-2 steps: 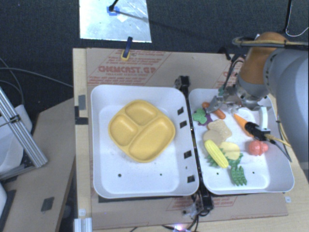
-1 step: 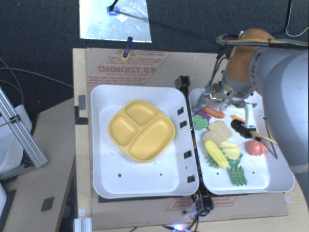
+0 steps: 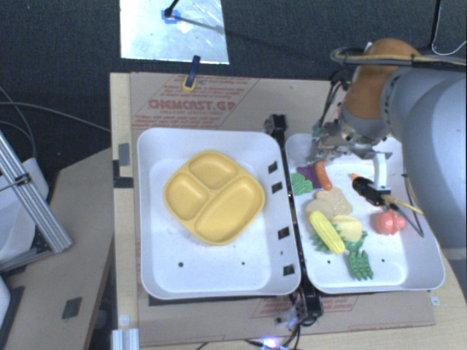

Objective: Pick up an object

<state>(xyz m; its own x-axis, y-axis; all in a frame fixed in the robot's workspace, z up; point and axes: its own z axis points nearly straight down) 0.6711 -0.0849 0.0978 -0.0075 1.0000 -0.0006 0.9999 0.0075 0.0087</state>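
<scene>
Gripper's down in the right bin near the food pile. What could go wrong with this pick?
1. The corn cob, beige piece and yellow piece lie touching, so a grab may jostle neighbours or slip.
2. The gripper sits near the right bin wall's far corner, so a descent could clip it.

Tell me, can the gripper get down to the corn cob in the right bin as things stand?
Probably yes. The corn cob lies on top of the toy food pile with nothing over it, and the gripper hangs above the same right bin, just past the pile's far side.

Yellow plate (image 3: 214,196), white bins (image 3: 157,217)
</scene>
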